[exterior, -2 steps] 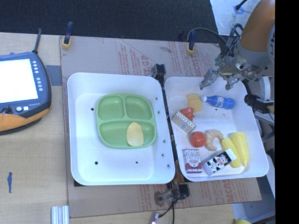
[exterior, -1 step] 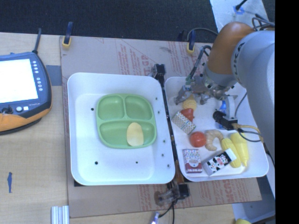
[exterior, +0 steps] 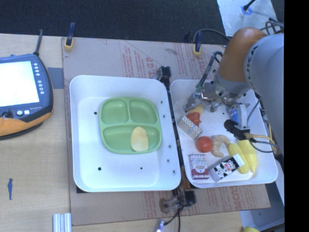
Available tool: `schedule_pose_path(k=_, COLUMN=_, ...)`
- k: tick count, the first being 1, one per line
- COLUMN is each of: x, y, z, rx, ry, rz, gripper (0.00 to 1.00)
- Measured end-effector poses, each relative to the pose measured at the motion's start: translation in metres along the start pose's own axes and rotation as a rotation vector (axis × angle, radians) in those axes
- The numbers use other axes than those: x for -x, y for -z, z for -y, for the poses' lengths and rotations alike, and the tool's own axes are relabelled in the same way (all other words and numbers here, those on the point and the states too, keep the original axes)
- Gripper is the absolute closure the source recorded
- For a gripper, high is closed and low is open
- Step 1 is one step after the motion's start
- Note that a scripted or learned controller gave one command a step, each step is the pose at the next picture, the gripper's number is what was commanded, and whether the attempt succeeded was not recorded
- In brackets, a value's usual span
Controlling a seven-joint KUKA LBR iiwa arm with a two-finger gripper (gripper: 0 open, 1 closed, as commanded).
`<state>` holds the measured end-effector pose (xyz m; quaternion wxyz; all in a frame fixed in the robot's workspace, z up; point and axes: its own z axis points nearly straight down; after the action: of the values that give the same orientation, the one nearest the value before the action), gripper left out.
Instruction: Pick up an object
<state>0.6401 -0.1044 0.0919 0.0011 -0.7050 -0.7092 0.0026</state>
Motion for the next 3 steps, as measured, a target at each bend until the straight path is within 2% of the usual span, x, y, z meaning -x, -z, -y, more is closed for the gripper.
schedule_pose_path(k=1, x=-0.010, y=0.000, z=0.019, rx=0.000, ry=-0.002, rz=-0.001, gripper=0.00)
schedule_pose_path(k=2, x=-0.002, y=0.001, z=0.005, rx=0.004, ry=-0.003, rz=-0.001, gripper=0.00)
schedule_pose_path(k=3, x=-0.002, y=0.000, z=0.005, rx=0.004, ry=-0.002, rz=0.000, gripper=0.00)
